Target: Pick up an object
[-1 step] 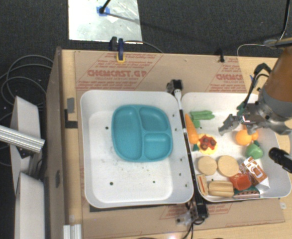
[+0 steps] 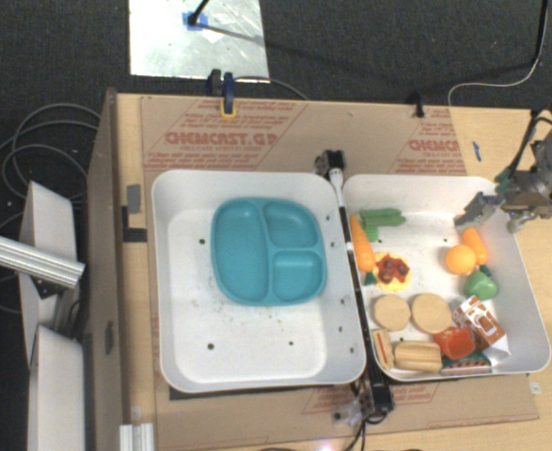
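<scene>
- A grey arm reaches in from the right, its pincer [image 2: 490, 207] poised over the far right part of the right bin [image 2: 417, 188] on the desk [image 2: 257, 125]; whether it is spread or pressed together cannot be told from this angle.
- Nothing is seen pinched in it.
- The nearest candidates lie just on the near side of the pincer: an orange ball [image 2: 460, 259], with a small orange piece [image 2: 475, 245] touching it on the right, its long axis running far-left to near-right.
- A green piece [image 2: 481, 284] sits just nearer.
- Further left in that bin are a carrot [image 2: 361, 242] along the left wall and two round biscuits [image 2: 409, 312].
- The left bin [image 2: 191, 346] carries a blue divided plate [image 2: 267, 251].
- A short drop toward the near side would likely meet the ball first.
</scene>
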Motion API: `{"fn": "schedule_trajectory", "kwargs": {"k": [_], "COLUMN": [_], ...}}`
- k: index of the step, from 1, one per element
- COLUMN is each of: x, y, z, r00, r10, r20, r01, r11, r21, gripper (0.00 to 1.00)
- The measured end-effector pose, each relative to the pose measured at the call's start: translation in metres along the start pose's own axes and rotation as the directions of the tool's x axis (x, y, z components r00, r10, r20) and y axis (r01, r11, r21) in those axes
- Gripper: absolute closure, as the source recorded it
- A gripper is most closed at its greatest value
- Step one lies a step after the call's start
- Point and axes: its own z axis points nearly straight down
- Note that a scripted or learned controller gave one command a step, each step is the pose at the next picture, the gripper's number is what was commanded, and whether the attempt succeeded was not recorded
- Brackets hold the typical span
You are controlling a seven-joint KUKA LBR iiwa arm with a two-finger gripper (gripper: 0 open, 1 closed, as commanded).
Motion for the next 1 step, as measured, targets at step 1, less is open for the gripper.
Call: {"fn": "schedule_trajectory", "kwargs": {"k": [1], "x": [-0.0148], "y": [0.0585], "z": [0.0948], "r00": [1.0], "r10": [-0.006], "r20": [-0.002], "r01": [0.006], "r11": [1.0], "r21": [0.005], "gripper": [0.0]}}
